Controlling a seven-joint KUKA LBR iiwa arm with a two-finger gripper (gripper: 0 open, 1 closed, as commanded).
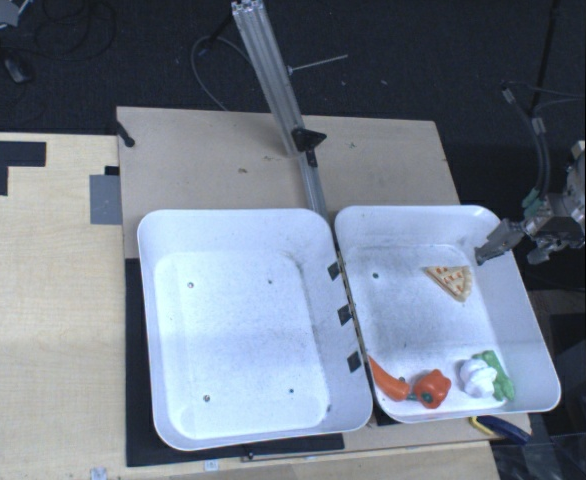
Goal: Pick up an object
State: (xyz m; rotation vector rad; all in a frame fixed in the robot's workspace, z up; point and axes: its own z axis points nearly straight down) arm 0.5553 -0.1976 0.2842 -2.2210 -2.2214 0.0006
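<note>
Fingers on the gripper (513,236): one dark finger (495,244) points down-left over the right bin's (403,230) upper right rim, a second shows behind it at the frame's right edge, a gap between them, so they look spread, nothing between them. Gripper hangs at the bin's rim, apart from every item inside. Closest item is the pizza slice (450,281), a flat tan-orange wedge, tip down, lying on the bin floor just below-left of the finger. Along the bin's bottom wall: an orange carrot-like piece (386,380) near the left corner, a red-orange pepper (432,388) touching its end, then a white-and-green vegetable (486,376) in the lower right corner, against the wall. Middle and upper left of that bin's floor is open. Left bin (238,230) sits just beside it, rims touching at three black clips. A metal rail (273,78) slants in from the top to the junction of the bins.
</note>
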